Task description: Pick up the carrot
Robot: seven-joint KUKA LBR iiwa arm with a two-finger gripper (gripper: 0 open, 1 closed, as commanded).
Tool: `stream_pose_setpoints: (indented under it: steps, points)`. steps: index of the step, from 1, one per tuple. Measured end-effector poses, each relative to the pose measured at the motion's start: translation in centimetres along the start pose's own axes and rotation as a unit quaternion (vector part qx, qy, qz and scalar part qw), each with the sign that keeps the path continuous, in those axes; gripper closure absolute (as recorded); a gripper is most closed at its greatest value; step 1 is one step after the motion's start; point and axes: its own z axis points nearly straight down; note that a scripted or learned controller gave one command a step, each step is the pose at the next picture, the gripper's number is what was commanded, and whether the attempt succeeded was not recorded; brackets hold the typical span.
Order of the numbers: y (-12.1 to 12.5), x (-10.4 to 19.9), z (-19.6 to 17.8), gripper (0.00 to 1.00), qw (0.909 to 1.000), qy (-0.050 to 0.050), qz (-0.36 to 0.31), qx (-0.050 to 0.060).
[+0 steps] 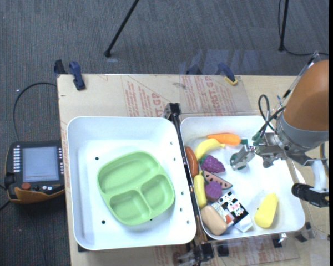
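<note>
Carpet, dark grey, surrounds the bench, and on it well left of the left bin [77, 148] lies a handheld control pendant [38, 169] with a grey screen and an orange underside, its cable looping up behind it. The left bin is a shallow white tub; inside it sits a pale green divided plate [134, 188] with three compartments, tilted a little toward the bin's lower right corner. Blue clamps [76, 75] grip the bench edge above this bin.

The right bin [277, 226] touches the left bin along a black seam. Against that bin's left wall lie a reddish-brown sausage shape [191, 160] and, below it, a yellow corn cob [199, 189]. Just right of these come a yellow banana [206, 147], a purple bunch of grapes [212, 163], a watermelon slice [216, 178] and a second purple piece [213, 190]. Near the bin's bottom wall rest a tan bread roll [213, 219] and a small patterned carton [233, 209]. A yellow lemon-like piece [266, 210] lies toward the bin's lower right corner.

The carrot [224, 139], orange, lies flat near the bin's top wall, touching the banana's upper end. The gripper [241, 158] hangs just below and right of the carrot, apart from it, over bare bin floor; whether its claw is wide or narrow, I cannot tell. The grey arm with its orange band [308, 101] reaches in over the bin's right wall.
</note>
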Motion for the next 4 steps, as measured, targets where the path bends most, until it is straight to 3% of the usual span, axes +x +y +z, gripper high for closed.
stream_pose_setpoints:
  steps: [1,2,3,4]
  points:
    - [8.2,-4.4,1.7,0.0,0.9999,-0.001,0.015,-0.002]
    - [11.1,-5.2,12.1,0.0,0.9987,0.0,0.051,-0.001]
    - [11.4,-6.2,13.1,0.0,0.9857,0.0,0.169,-0.002]
    - [11.5,-6.2,12.0,1.0,0.9859,0.0,0.167,-0.002]
